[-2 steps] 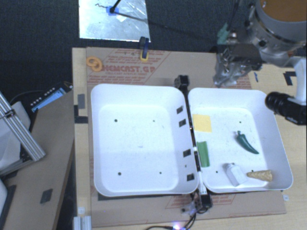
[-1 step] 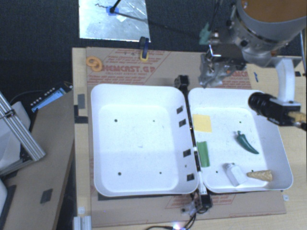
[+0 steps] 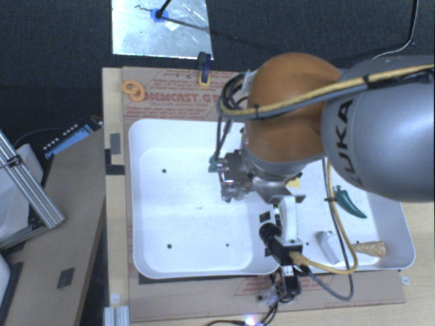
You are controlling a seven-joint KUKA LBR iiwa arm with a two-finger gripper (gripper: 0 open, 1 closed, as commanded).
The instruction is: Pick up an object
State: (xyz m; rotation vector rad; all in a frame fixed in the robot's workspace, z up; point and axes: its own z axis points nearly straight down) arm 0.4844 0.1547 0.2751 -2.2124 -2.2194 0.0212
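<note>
The grey arm with its orange band (image 3: 289,107) reaches in from the right and covers the seam between the two white bins. Its gripper (image 3: 230,182) hangs low over the right part of the left bin (image 3: 146,182), seen from above as a dark metal block. In the right bin (image 3: 401,240) lie a green curved object (image 3: 351,203), a small grey-white block (image 3: 327,246) and a tan cone-shaped piece (image 3: 371,248). A bit of yellow (image 3: 294,180) peeks out from under the wrist. The arm hides whatever lies beneath it.
A brown cardboard sheet (image 3: 170,94) lies under the bins, with a yellow-and-blue clip (image 3: 204,70) at its far edge. A cable (image 3: 326,267) loops over the front rim. A metal rail (image 3: 27,189) stands at the left.
</note>
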